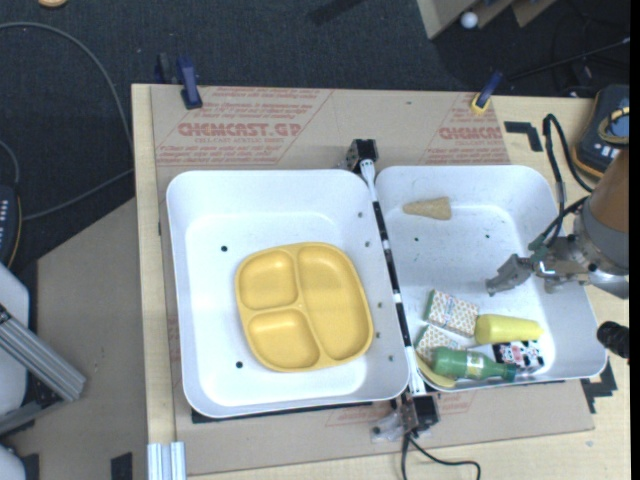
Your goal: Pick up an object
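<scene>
The right bin (520, 193) holds several small objects. A tan wedge (427, 208) lies near its far left. Along its near edge lie two checkered packets (452, 313), a yellow bottle (508, 328), a green bottle (468, 365) and a small black, white and red item (520, 354). My gripper (522, 261) hangs over the bin's right middle, above and just beyond the yellow bottle. It is open, its fingers are spread, and nothing is between them.
A yellow divided plate (303, 306) lies in the left bin (200, 218). A ridge with clips (383, 258) separates the two bins. Blue clamps (188, 83) sit at the bench's far edge. The floor of the right bin is bare around its middle.
</scene>
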### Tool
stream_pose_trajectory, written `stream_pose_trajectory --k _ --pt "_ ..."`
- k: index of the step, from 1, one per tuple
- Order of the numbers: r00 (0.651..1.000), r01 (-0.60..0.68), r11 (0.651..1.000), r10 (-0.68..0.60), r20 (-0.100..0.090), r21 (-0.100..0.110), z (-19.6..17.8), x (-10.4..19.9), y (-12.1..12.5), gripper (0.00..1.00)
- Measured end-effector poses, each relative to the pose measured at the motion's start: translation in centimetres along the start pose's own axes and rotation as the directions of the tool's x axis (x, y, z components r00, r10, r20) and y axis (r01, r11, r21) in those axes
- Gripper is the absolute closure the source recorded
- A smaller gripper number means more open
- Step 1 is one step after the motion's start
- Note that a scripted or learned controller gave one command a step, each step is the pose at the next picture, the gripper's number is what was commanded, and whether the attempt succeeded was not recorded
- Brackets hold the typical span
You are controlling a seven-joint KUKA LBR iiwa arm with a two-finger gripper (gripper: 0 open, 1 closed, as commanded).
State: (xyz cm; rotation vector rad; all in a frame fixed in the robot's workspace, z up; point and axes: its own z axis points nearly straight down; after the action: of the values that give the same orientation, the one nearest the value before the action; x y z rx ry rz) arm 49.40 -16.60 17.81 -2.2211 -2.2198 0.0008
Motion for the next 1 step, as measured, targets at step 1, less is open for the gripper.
stream_pose_trajectory --k 1 --pt "1.000 0.001 1.000 -0.001 0.003 -0.012 9.05 4.59 -1.15 0.00"
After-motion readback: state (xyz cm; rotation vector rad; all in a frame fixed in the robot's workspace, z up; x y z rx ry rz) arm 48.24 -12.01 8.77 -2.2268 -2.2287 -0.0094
